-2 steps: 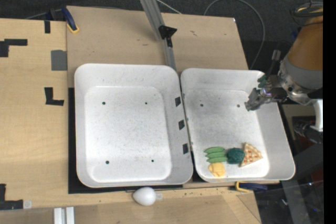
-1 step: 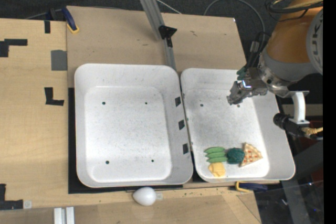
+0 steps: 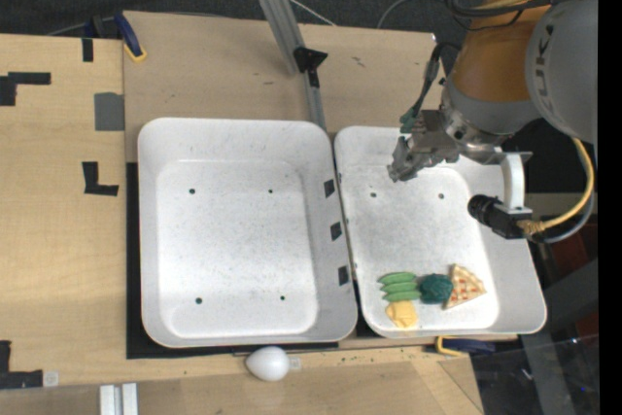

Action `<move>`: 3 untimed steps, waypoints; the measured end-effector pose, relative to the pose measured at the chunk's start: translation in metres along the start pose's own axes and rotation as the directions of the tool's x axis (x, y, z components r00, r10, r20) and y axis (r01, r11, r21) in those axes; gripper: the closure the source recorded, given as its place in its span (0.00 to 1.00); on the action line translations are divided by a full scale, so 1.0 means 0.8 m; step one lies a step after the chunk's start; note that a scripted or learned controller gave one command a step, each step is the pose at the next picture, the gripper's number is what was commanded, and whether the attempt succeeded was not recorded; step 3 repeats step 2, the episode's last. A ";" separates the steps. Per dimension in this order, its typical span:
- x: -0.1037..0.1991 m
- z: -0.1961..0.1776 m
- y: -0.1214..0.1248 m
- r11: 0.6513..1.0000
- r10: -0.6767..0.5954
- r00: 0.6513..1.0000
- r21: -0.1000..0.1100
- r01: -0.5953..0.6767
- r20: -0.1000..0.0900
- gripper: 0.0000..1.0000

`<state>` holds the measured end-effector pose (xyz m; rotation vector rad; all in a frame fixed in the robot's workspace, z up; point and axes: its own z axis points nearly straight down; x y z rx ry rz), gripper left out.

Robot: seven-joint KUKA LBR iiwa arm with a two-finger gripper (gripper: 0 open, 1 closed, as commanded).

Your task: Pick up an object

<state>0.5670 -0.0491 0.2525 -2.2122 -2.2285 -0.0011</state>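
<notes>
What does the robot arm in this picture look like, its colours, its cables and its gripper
The arm is thick and rounded, with a grey shell and a broad orange band above the wrist. Thin dark cables loop over the orange part, and a yellow cable curves down to a black cylindrical fitting beside a white bracket. The gripper is small, dark grey metal, with a green spot near its top.

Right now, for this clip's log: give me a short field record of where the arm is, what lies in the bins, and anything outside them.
arm: grey arm with orange band, over the right bin's far end
pincer: above bare floor, nothing seen between its fingers
right white bin: items clustered at near edge
items: green pea pod toy, dark green broccoli toy, yellow toy piece, pizza slice toy
left white bin
outside bins: white egg-shaped object on bench, near edge
</notes>
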 end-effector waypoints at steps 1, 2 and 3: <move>0.056 0.004 0.021 1.000 0.001 1.000 0.001 -0.001 0.000 1.00; 0.131 0.024 0.035 1.000 0.000 1.000 0.002 0.000 0.001 1.00; 0.131 0.024 0.035 1.000 0.000 1.000 0.002 0.000 0.001 1.00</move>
